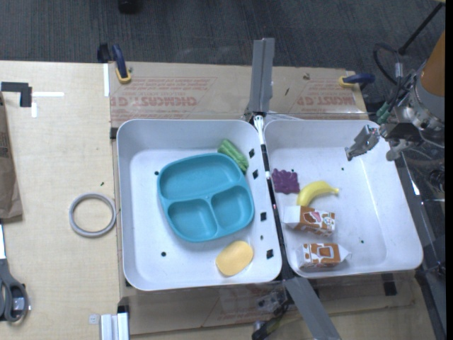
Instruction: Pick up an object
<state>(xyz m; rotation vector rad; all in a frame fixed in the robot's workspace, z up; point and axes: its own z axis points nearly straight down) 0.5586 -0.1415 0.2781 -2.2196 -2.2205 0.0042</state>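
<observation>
A: Where's the tool (362, 142)?

B: Over the upper right corner of the right bin (396, 211), above bare white floor. Its fingers look parted with nothing between them, so released.

A: What lies nearest it?

B: In that bin, well apart from the tool, a yellow banana (316, 191) sits near the middle, with a purple bunch of toy grapes (285, 181) just beside it toward the divider. Below the banana are two small brown-and-white cartons, the upper carton (311, 220) and the lower carton (322, 255), which seems wrapped in clear film. Both carry printing, but it's too small to read.

A: And the left bin (134, 190)?

B: A blue divided plate (205, 197) with three compartments takes up the centre. A green ridged toy vegetable (233, 153) touches its upper right rim, and a pale yellow rounded piece (234, 258) lies just below it.

A: Any writing you can make out?

B: Red print on the cardboard sheet (177, 99) behind the bins, seen upside down; I can't read it with certainty.

A: What else is on the worktop (56, 161)?

B: A grey ring of tape (93, 214) left of the bins, scissors (13, 297) at the lower left edge, and clamps with yellow and blue handles (120, 64) at the cardboard's corners
</observation>
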